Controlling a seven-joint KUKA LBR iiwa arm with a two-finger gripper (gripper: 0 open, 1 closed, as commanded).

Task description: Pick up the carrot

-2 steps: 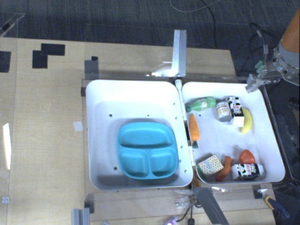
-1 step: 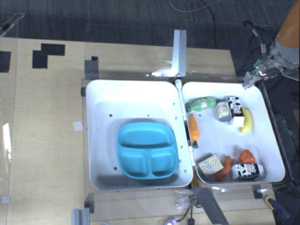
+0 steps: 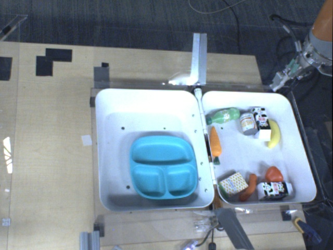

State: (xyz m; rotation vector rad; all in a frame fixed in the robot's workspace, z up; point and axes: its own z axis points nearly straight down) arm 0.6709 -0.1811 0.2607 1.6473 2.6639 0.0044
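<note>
Orange carrot (image 3: 214, 142) is lying along the left wall of your right bin (image 3: 297, 120), pointing up-down, just below the green packet (image 3: 223, 115). Gripper (image 3: 285, 75) is sitting outside that bin, past its top-right corner, well apart from the carrot. Can't tell how its jaws are standing; nothing is showing in them. Blue tray (image 3: 163, 165) is sitting in the left bin (image 3: 112, 113).

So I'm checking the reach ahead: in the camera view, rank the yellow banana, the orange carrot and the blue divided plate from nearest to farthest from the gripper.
From the gripper beyond the right bin's far corner:
1. Yellow banana, far right part of the right bin.
2. Orange carrot, along that bin's left wall.
3. Blue divided plate, in the left bin.
</note>
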